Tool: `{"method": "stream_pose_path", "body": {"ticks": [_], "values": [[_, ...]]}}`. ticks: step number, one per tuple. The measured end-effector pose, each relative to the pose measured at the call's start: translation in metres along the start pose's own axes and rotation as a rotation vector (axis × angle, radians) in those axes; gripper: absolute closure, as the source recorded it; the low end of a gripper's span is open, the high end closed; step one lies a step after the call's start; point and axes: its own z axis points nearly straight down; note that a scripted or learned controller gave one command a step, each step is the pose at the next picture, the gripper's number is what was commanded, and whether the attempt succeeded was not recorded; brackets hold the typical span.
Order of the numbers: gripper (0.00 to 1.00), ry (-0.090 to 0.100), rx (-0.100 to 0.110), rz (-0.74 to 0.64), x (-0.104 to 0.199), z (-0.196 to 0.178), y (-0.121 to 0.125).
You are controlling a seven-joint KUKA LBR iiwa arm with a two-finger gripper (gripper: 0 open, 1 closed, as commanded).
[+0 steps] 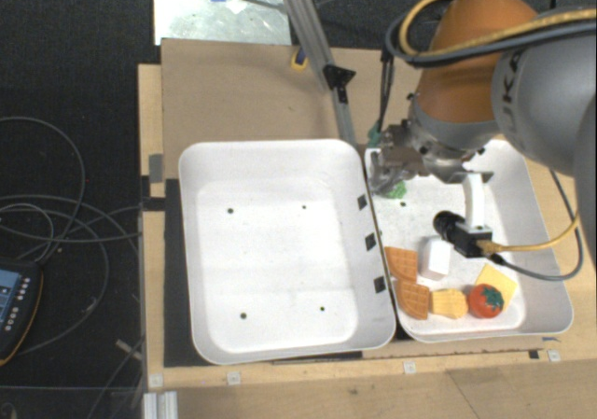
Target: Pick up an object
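My gripper hangs under the orange band and grey wrist, low at the far left corner of the right bin. A small green object peeks out just beneath it, mostly covered by the gripper. Near the front of that bin lie two orange waffle-like pieces, a white block, a yellow-orange piece, a yellow wedge and a red tomato-like ball.
The left bin shows a bare white floor. A black cylinder with a yellow cable hangs over the right bin's middle. A grey pole slants across the back. Black clips line the shared rim.
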Motion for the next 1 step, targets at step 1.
{"method": "stream_pose_path", "body": {"ticks": [1], "values": [[1.0, 0.001, 0.001, -0.001, 0.061, 0.005, -0.0048]]}}
